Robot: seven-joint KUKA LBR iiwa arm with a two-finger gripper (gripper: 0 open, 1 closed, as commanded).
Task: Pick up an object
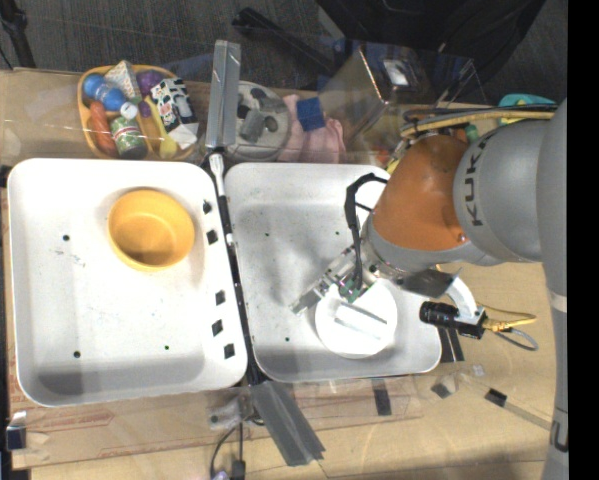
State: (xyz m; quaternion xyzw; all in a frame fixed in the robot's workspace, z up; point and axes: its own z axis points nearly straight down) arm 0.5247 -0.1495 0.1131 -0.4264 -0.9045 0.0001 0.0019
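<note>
Fingers (341, 286) hang at the white dish (356, 323) in the right bin (279, 208); we cannot tell their state, probably lining up a grasp.

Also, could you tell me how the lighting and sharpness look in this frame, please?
In the camera view, even lighting, with soft shadows along the left bin's lower wall and inside the yellow bowl; the gripper above the white plate looks slightly soft, its fine detail unreadable.

Behind my two white bins on the bench (39, 118): yellow basket (131, 110) crammed with small toys and bottles, grey round item (257, 120) beside it, pink cloth (314, 140) with a blue block (310, 113) on it.
</note>
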